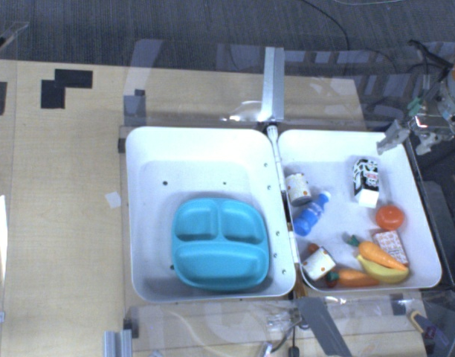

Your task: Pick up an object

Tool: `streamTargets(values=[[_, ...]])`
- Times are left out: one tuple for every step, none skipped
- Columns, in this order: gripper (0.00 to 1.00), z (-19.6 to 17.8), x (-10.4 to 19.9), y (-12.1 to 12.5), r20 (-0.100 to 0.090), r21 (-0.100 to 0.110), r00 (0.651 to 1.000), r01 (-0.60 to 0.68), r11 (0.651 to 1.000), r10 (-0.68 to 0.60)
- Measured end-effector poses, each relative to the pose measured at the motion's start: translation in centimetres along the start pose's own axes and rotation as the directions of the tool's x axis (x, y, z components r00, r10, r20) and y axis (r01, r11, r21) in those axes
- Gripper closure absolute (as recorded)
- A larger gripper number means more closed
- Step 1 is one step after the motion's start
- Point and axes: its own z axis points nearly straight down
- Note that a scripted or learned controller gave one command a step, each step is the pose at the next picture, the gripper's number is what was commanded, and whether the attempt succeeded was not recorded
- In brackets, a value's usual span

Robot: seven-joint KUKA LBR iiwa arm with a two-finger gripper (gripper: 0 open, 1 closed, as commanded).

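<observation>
The black-and-white carton (366, 180) stands in the right bin (339, 149), toward its upper right, nearest of the objects to the gripper (397, 135), which sits at about one o'clock from it, over the bin's far right corner. Whether the gripper is spread or pressed together cannot be told. At five o'clock from the carton lies an orange ball (389, 216); at eight o'clock, a blue bottle (311, 214). The left bin (149, 162) holds a blue divided tray (220, 242).

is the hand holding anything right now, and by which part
Nothing is held. The hand sits above the right bin's far corner, away from the toys, with nothing between its fingers.
</observation>
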Motion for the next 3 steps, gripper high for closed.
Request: streamTargets(values=[[0.0,14.1,-0.2,-1.7,-0.001,0.002,0.999,-0.041,0.999,0.041],[0.0,10.1,0.5,0.2,0.0,-0.003,0.996,-0.095,0.996,0.095],[0.0,2.7,6.4,-0.2,0.0,-0.003,0.987,-0.16,0.987,0.16]])
